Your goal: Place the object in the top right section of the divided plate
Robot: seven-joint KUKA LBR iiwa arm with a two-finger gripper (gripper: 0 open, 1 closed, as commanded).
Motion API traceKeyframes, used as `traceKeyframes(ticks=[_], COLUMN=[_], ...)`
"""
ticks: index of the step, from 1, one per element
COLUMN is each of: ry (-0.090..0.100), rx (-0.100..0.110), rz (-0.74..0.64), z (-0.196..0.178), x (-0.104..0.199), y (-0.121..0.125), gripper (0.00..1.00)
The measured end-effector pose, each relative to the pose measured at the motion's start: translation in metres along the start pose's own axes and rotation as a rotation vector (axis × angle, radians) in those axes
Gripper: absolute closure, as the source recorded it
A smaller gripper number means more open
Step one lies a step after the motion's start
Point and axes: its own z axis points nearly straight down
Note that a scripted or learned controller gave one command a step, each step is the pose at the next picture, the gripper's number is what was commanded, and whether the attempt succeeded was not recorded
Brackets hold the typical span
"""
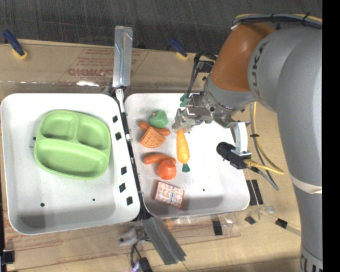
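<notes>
I see plate (72, 143): green plastic, smooth, soft sheen. Bins (22, 208): white plastic, smooth, slightly glossy. Carrot (183, 145): orange plastic look, glossy. Tomato (166, 169): red, shiny plastic. Waffle (153, 136): orange, ridged grid surface. Box (169, 194): printed paper or card look, matt. Desk (62, 61): brown cardboard sheet, matt, printed red. Arm (294, 95): grey shell, smooth satin; orange band glossy. Hand (181, 119): bare metal parts, dull shine. Divider (122, 55) between bins: brushed metal.
</notes>
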Motion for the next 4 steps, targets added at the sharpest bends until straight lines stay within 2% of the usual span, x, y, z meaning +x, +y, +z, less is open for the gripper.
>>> traceKeyframes(ticks=[1,2,3,4], ry=[-0.002,-0.002,-0.002,-0.002], rx=[-0.004,-0.002,-0.002,-0.001], rz=[-0.203,-0.476,-0.504,-0.503], z=[0.023,0.024,0.022,0.023], x=[0.044,0.099,0.173,0.171], y=[0.040,0.045,0.037,0.036], gripper=[1.00,1.00,1.00,0.00])
